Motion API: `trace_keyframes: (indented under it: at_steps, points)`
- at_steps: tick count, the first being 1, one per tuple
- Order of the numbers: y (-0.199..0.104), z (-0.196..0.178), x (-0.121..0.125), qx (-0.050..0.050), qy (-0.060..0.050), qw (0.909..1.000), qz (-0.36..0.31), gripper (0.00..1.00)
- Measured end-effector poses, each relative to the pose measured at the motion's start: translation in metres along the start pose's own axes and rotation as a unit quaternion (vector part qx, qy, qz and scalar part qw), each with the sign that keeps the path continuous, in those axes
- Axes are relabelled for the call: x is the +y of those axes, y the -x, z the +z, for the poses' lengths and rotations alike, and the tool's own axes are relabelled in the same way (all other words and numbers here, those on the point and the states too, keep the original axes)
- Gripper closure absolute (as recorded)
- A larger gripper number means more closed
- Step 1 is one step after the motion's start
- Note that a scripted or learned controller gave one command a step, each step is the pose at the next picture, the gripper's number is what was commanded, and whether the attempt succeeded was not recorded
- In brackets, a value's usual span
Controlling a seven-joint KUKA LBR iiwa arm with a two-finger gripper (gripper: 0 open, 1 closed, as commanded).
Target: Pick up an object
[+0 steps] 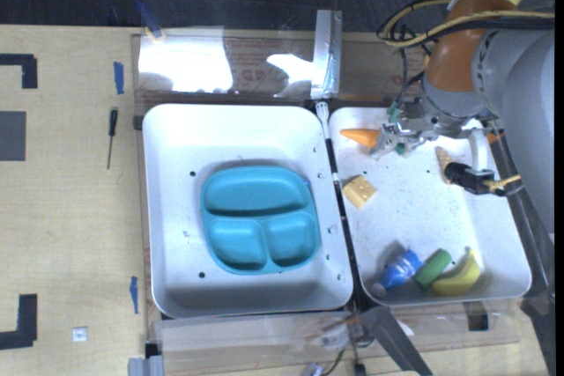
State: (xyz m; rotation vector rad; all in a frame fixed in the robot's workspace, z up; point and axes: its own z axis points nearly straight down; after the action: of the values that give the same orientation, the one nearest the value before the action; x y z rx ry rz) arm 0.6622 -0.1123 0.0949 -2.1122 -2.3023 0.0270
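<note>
The grey arm (520,75) reaches over the right bin (502,277), its hand (398,135) low at the far left corner beside the orange carrot (359,136); whether it pinches anything, I cannot tell. The left bin (167,189) holds a blue tray (258,217).

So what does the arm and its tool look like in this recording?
The arm is bulky, rounded and pale grey, with an orange band above the wrist. Black cables loop beside that band. The tool at its end is a small cluster of metallic grey parts with a few teal-green bits; its finer detail is too small to make out.
</note>
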Motion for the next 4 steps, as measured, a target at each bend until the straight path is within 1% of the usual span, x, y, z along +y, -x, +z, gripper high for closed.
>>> trace_keyframes:
  at_steps: [1,2,3,4]
  points:
    - [0.074,0.001,-0.009,0.003,-0.003,0.9882,0.153,1.0]
    - [0.075,0.001,-0.01,0.002,-0.003,0.9882,0.153,0.0]
    - [0.048,-0.033,-0.038,0.001,0.013,0.9911,0.132,0.0]
    - [0.048,-0.042,-0.038,0.001,0.013,0.9912,0.132,1.0]
